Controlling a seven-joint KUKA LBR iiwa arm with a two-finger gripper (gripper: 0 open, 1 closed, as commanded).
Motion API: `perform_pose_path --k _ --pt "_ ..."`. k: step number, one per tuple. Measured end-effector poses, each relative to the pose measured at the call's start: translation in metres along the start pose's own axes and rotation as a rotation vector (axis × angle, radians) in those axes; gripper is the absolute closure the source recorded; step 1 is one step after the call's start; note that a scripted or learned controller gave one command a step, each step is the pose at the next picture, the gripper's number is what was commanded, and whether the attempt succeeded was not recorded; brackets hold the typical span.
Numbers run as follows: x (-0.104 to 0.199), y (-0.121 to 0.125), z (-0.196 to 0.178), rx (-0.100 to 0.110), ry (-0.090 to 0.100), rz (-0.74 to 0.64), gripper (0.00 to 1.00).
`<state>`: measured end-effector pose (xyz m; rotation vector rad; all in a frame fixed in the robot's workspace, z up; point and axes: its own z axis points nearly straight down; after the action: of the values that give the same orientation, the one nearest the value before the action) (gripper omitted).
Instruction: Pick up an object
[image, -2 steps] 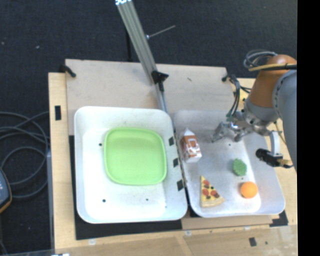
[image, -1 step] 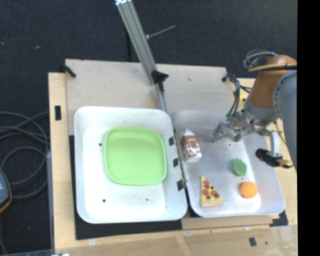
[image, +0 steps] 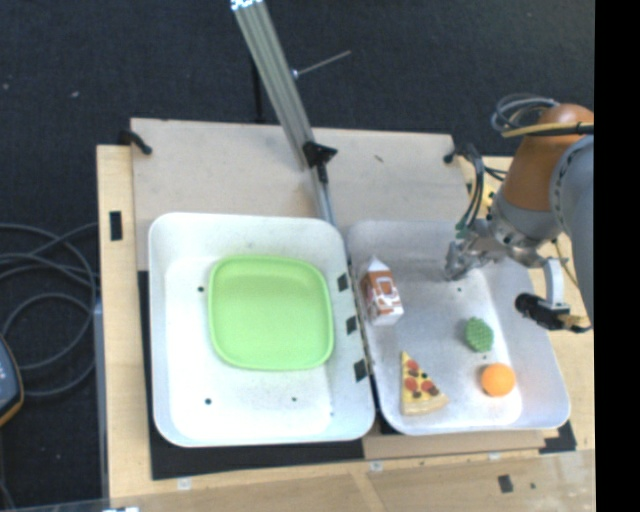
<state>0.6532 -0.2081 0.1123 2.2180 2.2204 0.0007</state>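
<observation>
Bench (image: 240, 165) with two white bins (image: 170, 300)

A grey-and-orange robot arm (image: 535, 190) lowers its gripper (image: 458, 262) over the right bin (image: 530, 400), which holds a carton (image: 381, 291), pizza slice (image: 419, 384), green ball (image: 479, 335) and orange (image: 497, 380), while a green plate (image: 271, 312) fills the left bin (image: 180, 400).

Single fixed camera — mounted above the bench (image: 240, 160), looked down at a slant, at middle distance; both white bins (image: 170, 330) sat within frame, arm (image: 540, 190) entering from right.
</observation>
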Motion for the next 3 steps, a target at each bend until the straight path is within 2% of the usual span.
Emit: perform_pose_path --k 1,2,3 --pt "-0.008 0.005 -0.047 -0.002 0.0 0.001 1.0" --pt "-0.007 -0.004 -0.103 -0.003 0.001 0.002 1.0" --pt "-0.008 -0.003 -0.124 0.0 0.001 0.001 1.0"
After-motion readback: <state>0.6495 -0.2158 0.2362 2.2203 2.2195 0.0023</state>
